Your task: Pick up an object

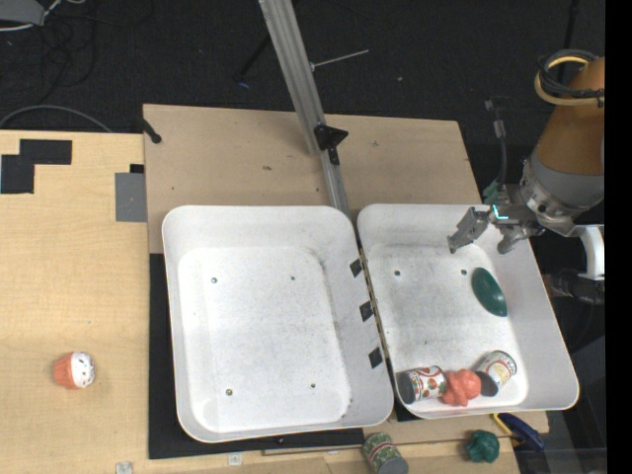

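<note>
The counter carries two white bins; in the right bin (434,294), the fingers (488,233) hang spread and empty. The green object (489,292) lies just nearer, long axis slanting near-right.

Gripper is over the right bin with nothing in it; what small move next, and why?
Probably shift the gripper a little toward the near side and lower it onto the green object. It lies alone just below the open fingers, while the cans and red item crowd the bin's near edge.
</note>
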